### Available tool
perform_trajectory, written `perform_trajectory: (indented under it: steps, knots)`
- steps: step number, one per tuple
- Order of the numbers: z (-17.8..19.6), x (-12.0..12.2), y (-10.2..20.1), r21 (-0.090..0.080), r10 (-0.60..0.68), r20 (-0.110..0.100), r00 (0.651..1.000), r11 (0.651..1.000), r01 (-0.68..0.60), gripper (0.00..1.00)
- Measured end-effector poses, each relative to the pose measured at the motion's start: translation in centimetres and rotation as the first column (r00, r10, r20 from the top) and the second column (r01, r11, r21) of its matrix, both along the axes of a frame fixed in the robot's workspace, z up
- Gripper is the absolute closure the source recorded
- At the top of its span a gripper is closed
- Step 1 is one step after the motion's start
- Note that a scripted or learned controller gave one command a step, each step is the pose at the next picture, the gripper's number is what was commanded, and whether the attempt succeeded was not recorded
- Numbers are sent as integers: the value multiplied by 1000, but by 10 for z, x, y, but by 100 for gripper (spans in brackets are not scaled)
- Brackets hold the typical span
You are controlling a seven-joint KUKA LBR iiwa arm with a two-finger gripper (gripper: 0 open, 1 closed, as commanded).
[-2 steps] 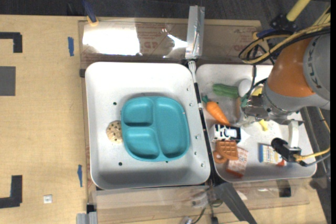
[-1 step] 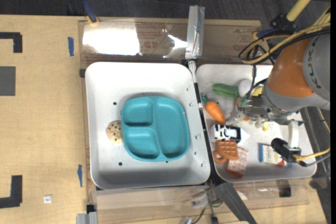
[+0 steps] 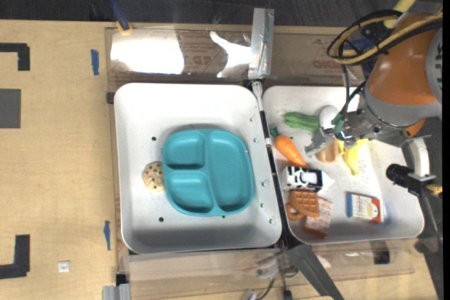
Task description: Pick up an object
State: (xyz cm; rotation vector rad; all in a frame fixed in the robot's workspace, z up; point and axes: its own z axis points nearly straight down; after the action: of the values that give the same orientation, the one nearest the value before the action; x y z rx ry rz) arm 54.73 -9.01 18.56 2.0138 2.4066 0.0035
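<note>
A: Right bin (image 3: 404, 221), contents?
B: Carrot (image 3: 290, 150), long axis ten-to-four.
A: Claw (image 3: 325, 144)?
B: Low over the bin, carrot just beside it at nine o'clock. Jaw state: cannot tell; nothing visibly gripped.

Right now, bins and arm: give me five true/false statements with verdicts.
1. The teal tray sits in the left bin. True.
2. The cookie lies in the right bin. False: it is in the left bin, beside the tray.
3. The carrot lies in the right bin. True.
4. The gripper hangs over the left bin. False: over the right bin.
5. The tray holds the carton. False: the carton is in the right bin.
</note>
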Motion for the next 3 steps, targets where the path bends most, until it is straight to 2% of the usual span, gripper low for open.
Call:
perform_trajectory:
  steps: [1, 2, 3]
  knots:
    - [-71, -15, -29, 2, -54, 21, 998, 999, 54, 0]
    - [-99, 45, -42, 0, -60, 1, 998, 998, 60, 0]
    - [-87, 47, -42, -2, -60, 6, 998, 998, 60, 100]
